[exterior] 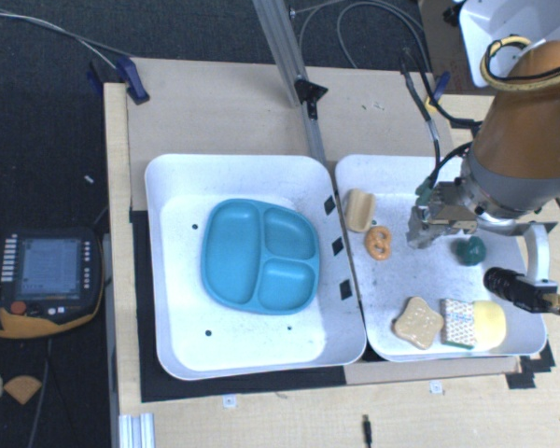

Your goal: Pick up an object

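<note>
Blue tray (259,255) in left bin (168,250)

Setting: robotics lab | Evidence: a wooden bench (215,110) was set on dark carpet; a teach pendant (45,278) was laid left of the bench; cables (355,26) were trailed behind the bench; an aluminium strut (280,35) was mounted over the bench's back edge.
</note>
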Action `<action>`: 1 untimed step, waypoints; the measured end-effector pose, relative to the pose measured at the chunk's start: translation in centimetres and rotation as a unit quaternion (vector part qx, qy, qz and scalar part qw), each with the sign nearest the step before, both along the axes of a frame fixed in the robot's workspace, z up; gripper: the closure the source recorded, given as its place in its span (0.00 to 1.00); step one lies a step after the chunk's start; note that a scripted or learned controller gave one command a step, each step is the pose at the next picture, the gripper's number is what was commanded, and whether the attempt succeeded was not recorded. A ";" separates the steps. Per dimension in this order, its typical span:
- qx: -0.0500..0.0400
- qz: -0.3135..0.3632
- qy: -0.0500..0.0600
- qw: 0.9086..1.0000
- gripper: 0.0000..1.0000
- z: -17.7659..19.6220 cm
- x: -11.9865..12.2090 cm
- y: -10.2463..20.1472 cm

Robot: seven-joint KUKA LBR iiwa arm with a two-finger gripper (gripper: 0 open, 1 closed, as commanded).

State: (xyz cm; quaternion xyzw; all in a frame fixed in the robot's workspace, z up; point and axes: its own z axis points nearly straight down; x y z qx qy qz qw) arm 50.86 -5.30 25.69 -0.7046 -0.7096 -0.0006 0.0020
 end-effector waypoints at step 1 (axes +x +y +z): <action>0.000 0.000 0.000 1.000 1.00 -0.3 0.0 6.2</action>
